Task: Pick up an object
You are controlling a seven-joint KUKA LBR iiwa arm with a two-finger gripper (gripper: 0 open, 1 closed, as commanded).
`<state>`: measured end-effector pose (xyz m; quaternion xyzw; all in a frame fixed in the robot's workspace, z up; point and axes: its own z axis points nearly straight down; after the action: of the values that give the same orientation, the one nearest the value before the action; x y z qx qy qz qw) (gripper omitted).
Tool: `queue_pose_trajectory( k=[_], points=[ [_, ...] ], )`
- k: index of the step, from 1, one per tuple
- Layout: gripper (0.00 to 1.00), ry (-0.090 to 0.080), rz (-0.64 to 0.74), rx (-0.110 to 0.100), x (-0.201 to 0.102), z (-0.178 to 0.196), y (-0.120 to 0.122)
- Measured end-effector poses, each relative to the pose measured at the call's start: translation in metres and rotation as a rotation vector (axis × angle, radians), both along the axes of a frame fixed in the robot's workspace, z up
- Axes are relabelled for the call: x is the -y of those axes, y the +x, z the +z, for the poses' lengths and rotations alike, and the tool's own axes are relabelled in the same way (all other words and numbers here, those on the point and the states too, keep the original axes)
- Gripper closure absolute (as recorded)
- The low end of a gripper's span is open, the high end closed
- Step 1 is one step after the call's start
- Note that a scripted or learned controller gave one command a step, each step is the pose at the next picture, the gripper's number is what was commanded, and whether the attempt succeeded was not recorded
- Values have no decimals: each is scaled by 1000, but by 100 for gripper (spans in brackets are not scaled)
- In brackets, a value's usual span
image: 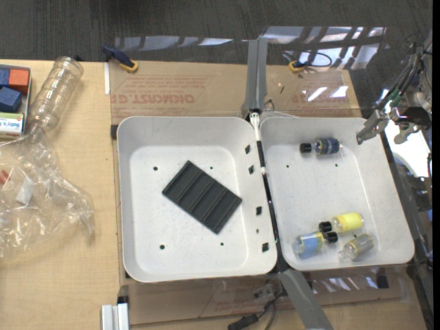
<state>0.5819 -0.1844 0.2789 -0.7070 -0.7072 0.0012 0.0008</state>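
Two shallow white bins sit side by side on a cardboard-covered bench, seen from above at a slant. The left bin (134,184) holds a single dark ribbed rectangular plate (201,196), lying flat and turned diagonally near the bin's centre.

The right bin (385,184) holds four small bottles. A dark blue bottle (320,146) lies on its side in the upper part of the bin. Three more cluster in the lower right of the frame: a yellow bottle (344,222) with a black cap, a blue bottle (311,244) below and left of it, and a clear bottle (357,247) to the right of that. The yellow and blue bottles lie close together, their black caps nearly touching.

The gripper (369,129) appears at the upper right of the frame, over the right bin's far right corner, with grey metal parts and cables of the arm behind it at the frame edge. Whether it is open or closed cannot be told. The dark blue bottle lies to the left of and slightly below the gripper, apart from it; the three-bottle cluster lies well below it in the frame.

On the bench at the far left are a clear plastic bottle (51,91), crumpled clear plastic wrap (38,191), and a box of blue and orange blocks (14,91).
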Motion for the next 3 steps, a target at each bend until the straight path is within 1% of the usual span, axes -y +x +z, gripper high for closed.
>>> queue_pose_trajectory(
  k=[1, 2, 3],
  points=[
    [100, -1, 1, -2, 1, 8, 0],
    [0, -1, 1, -2, 1, 8, 0],
    [0, 0, 322, 1, -21, 163, 19]
  ],
)
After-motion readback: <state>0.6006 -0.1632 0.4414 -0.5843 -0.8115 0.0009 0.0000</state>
